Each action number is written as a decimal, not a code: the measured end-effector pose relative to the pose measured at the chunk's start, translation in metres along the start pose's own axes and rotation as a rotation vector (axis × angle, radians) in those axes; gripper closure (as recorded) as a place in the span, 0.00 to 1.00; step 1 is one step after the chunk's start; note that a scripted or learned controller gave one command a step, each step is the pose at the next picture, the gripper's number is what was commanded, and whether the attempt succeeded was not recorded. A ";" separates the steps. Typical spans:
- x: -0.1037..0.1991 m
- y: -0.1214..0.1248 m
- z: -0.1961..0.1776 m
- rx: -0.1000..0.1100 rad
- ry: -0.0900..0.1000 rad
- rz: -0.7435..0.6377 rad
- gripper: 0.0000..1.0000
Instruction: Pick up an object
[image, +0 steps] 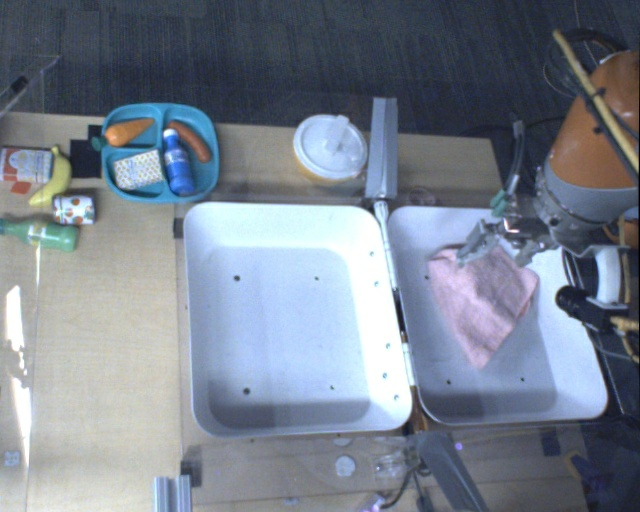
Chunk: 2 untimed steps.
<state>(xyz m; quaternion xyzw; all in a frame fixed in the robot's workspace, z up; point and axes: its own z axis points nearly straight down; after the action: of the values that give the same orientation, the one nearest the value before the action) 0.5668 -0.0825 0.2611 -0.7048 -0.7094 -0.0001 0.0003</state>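
Gripper (497, 243) fingers spread over pink cloth (485, 300) top edge; you pinch a fold, lift straight.

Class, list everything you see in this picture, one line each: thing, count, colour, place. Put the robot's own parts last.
bins: 2, white, side by side on the bench
cloth: 1, pink, right bin
divided tray: 1, blue, holding toy food, behind left bin
lidded tub: 1, white and yellow, behind the bins
banana: 1, yellow, far left
small can: 1, patterned, far left
bottle: 1, green, far left
arm: 1, orange band, right
hand: 1, grey, at cloth's upper edge
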 end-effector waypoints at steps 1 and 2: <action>-0.013 0.002 0.164 -0.009 -0.001 -0.066 0.00; -0.053 -0.032 0.169 -0.021 -0.007 -0.099 0.00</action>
<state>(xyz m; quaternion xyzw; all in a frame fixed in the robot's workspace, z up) 0.5348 -0.1359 0.0922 -0.6687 -0.7434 -0.0050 -0.0094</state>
